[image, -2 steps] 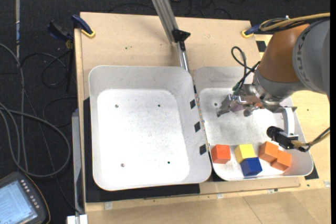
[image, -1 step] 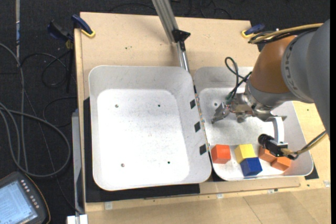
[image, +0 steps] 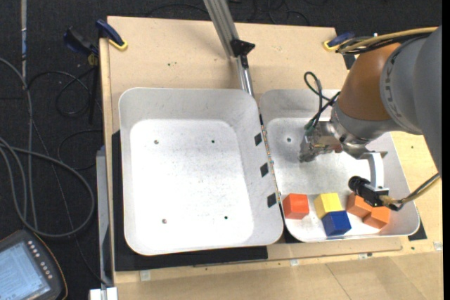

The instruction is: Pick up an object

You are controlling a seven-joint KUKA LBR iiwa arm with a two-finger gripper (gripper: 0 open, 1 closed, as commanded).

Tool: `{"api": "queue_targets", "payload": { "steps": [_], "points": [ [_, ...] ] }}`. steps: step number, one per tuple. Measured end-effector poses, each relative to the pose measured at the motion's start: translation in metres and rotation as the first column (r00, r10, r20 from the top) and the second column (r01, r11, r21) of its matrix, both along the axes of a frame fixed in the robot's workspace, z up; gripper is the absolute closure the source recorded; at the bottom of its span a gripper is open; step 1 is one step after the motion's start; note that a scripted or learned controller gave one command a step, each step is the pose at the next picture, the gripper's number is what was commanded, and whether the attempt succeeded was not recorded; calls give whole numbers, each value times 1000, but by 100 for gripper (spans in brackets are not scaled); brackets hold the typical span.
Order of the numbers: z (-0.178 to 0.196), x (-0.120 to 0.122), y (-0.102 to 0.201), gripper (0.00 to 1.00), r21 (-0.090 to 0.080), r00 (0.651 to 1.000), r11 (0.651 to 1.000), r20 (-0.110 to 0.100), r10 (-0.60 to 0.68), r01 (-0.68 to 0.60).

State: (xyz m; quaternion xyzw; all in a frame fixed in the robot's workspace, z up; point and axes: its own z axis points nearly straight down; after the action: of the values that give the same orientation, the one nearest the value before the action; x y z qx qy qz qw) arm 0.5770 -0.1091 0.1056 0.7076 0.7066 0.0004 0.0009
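In the right bin (image: 281,107), several small blocks lie along the near wall: an orange cube (image: 296,205), a yellow cube (image: 328,204), a blue cube (image: 337,222) and an orange block (image: 369,211) at the right corner. My gripper (image: 310,150) hangs over the middle of that bin, well above and behind the blocks. Nothing shows beneath it. The wrist and cables hide the fingers from this angle.
The left bin (image: 133,151) sits beside the right one, split by a shared rim with black clips. A slanted metal pole (image: 218,10) crosses the back of the bench. Clamps grip the bench's rear corners. Cables trail on the floor at left.
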Motion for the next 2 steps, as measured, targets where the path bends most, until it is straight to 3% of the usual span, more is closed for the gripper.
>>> {"api": "queue_targets", "payload": {
  "steps": [2],
  "points": [
    [106,-6,-3,100,-1,1000,1000,5,3,-3]
  ]
}}
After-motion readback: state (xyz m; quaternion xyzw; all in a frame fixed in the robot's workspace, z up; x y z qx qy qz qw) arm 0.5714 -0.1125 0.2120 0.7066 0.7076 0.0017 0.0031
